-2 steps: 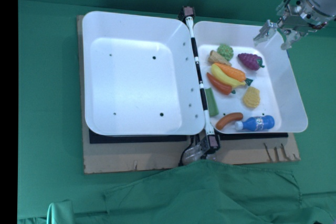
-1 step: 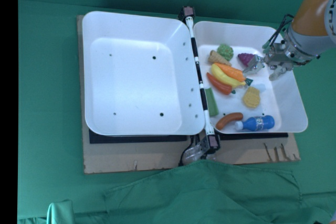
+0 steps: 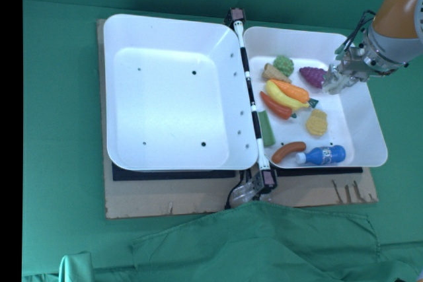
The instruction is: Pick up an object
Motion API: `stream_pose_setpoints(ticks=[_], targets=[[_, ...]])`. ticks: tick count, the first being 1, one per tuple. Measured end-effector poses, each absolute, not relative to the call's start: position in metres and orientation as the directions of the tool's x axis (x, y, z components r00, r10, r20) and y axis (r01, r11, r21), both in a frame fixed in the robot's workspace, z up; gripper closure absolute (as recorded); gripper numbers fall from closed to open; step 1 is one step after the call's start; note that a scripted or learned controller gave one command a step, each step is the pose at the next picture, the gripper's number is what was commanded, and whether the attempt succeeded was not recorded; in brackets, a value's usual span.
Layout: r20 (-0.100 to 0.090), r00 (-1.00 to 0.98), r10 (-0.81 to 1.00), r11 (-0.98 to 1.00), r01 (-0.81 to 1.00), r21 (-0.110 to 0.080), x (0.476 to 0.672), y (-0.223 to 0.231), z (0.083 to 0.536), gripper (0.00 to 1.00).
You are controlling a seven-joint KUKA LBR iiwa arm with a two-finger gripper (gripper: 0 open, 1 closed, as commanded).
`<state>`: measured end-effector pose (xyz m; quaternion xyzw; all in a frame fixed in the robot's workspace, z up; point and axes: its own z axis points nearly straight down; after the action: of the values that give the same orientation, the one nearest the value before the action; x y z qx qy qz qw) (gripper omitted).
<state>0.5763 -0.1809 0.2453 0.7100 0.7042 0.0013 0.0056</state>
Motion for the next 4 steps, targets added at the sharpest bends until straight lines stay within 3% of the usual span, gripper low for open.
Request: stream_pose_setpoints(ticks=[1,2,3,4], targets=[[-0.002,0.005,1.000,-0.005,1.000,-0.001,0.567,-0.188,0.196,1.00],[-0.009,0.005,1.000,-0.005,1.000,0.025,0.534,-0.188,0.187,1.00],[-0.008,0.002,1.000,-0.002,1.000,0.014,0.583,-0.184,0.186,1.00],[-0.007,0.003,1.000,-0.003,1.000,0.021,0.573,-0.188,0.187,1.00]])
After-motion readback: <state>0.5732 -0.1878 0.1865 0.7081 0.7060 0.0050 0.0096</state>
